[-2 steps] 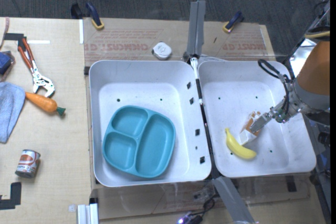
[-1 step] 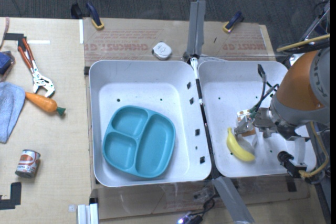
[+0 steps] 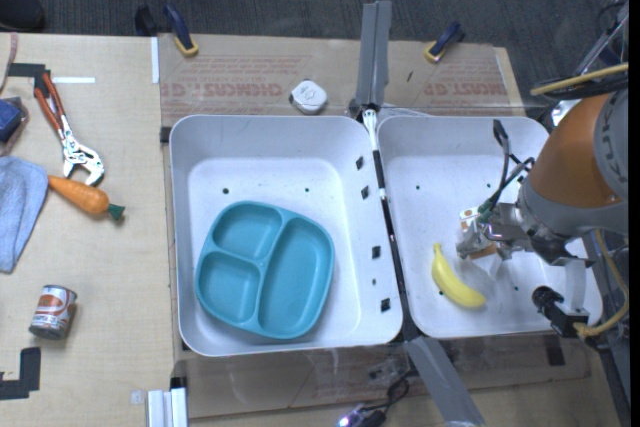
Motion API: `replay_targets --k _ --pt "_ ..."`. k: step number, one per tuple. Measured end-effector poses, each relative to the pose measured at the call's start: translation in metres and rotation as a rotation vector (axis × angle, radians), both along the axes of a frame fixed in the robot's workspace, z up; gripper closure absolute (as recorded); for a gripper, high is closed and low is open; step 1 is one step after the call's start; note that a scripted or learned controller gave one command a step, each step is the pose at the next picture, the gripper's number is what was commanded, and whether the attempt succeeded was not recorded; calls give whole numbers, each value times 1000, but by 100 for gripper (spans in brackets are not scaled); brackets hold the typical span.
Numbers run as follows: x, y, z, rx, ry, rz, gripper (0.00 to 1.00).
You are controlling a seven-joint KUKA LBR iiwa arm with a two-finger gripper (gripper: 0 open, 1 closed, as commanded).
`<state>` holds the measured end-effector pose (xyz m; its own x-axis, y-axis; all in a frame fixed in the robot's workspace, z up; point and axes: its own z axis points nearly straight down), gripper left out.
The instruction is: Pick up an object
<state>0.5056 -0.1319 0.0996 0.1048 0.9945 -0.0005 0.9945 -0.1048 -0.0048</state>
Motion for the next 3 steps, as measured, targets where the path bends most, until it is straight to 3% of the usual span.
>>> replay_targets --k 1,2,3 --pt "25 47 119 -2 -2 -60 100" --pt "3 -24 185 -2 -6 565 100" --pt "20 -50 164 -1 -3 532 100"
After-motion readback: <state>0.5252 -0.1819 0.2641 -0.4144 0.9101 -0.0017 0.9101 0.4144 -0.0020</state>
